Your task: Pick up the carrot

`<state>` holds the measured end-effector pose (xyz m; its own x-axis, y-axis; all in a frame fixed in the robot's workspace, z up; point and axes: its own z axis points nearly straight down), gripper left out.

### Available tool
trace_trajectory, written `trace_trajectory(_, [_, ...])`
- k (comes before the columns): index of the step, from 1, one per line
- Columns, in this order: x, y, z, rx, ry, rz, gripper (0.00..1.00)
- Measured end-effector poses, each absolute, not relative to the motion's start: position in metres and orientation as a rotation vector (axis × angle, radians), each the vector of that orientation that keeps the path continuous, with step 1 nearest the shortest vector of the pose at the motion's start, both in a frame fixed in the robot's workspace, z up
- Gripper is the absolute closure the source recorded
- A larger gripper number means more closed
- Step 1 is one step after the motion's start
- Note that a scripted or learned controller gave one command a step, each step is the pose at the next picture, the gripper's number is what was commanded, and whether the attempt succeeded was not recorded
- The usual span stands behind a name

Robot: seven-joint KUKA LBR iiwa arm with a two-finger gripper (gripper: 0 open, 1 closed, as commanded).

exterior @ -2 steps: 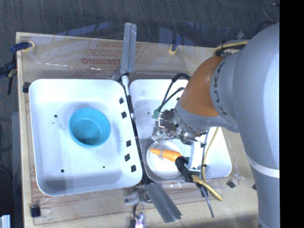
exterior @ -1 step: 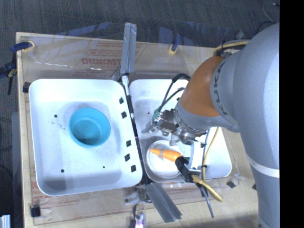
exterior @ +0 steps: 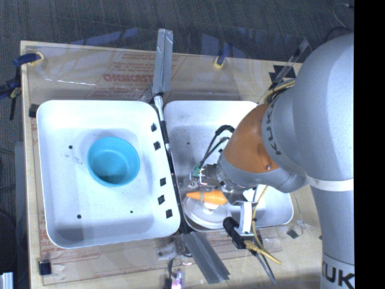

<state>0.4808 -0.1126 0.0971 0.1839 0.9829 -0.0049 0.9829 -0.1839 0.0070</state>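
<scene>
one carrot (exterior: 206,196) lies on a plate (exterior: 195,215) just under the hand (exterior: 212,188); grip can't be told.

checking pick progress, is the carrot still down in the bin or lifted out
Down in the bin: the carrot lies on a round silver plate in the right bin, under the arm's wrist. Any grip on it: cannot tell.

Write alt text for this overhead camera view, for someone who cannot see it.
A grey robot arm with an orange band reaches into the right white bin, its wrist low over an orange carrot lying on a round silver plate. The left white bin holds a blue bowl.
</scene>
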Motion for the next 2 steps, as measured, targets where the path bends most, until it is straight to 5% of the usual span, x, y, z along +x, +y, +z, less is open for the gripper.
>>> trace_trajectory(1, [0.482,-0.111,0.107,2.404,2.01,0.005,1.0])
trace_trajectory(2, [0.479,-0.108,0.133,2.759,1.499,0.004,1.0])
